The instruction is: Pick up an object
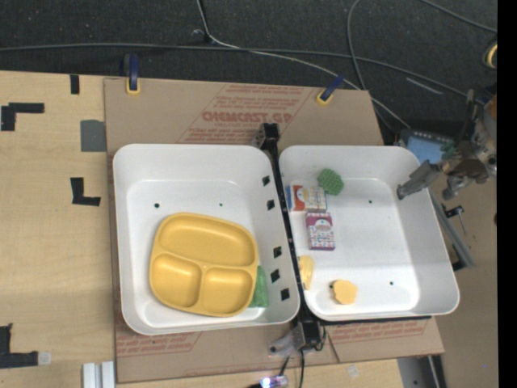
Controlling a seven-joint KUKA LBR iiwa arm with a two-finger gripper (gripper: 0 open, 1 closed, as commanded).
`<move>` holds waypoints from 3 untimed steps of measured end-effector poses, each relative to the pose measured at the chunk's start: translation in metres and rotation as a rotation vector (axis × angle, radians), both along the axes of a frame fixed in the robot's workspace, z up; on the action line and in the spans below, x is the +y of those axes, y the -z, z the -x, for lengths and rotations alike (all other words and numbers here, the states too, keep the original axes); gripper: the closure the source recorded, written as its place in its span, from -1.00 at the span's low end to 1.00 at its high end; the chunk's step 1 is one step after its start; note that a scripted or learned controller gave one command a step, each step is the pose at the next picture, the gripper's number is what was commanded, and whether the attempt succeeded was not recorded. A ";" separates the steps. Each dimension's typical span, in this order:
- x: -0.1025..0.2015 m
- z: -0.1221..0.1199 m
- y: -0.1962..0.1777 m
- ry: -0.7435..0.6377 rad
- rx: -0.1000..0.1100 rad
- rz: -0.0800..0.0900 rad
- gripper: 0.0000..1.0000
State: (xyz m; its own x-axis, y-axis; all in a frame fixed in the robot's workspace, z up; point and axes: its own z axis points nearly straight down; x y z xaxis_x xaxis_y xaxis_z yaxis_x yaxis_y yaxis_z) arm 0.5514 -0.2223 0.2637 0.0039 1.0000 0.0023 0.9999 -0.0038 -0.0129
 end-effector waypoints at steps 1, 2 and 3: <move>0.001 -0.002 -0.007 -0.004 -0.012 0.003 -1.00; 0.000 -0.007 0.056 -0.005 -0.008 0.002 -1.00; -0.001 -0.006 0.119 -0.005 -0.008 0.002 -1.00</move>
